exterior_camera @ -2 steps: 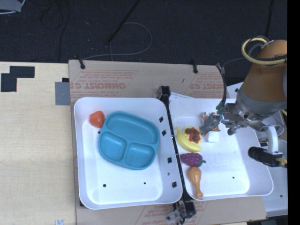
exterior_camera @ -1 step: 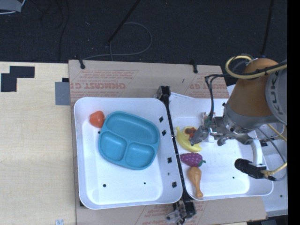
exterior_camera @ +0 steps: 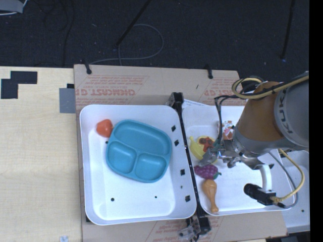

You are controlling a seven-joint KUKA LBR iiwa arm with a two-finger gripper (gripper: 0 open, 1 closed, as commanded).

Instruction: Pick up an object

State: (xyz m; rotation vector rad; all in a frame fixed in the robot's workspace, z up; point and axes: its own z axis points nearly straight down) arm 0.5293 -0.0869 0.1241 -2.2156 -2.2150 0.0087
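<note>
My gripper [exterior_camera: 211, 157] is low in the left part of the right bin [exterior_camera: 237, 198], under the grey and orange arm. It hangs over a small cluster of toys. A yellow toy with a red-brown patch [exterior_camera: 198, 144] lies just left of it. A purple bunch of grapes [exterior_camera: 206, 172] sits right below it. A tan drumstick [exterior_camera: 211, 194] lies further toward the front. No toy shows between the gripper's tips. A small red and white item [exterior_camera: 228, 130] peeks out beside the wrist.
The left bin [exterior_camera: 101, 195] holds a blue three-compartment plate [exterior_camera: 138, 150] and an orange-red ball [exterior_camera: 104, 128] at its back left corner. A black divider [exterior_camera: 182, 150] separates the two bins. The arm covers the back right of the right bin.
</note>
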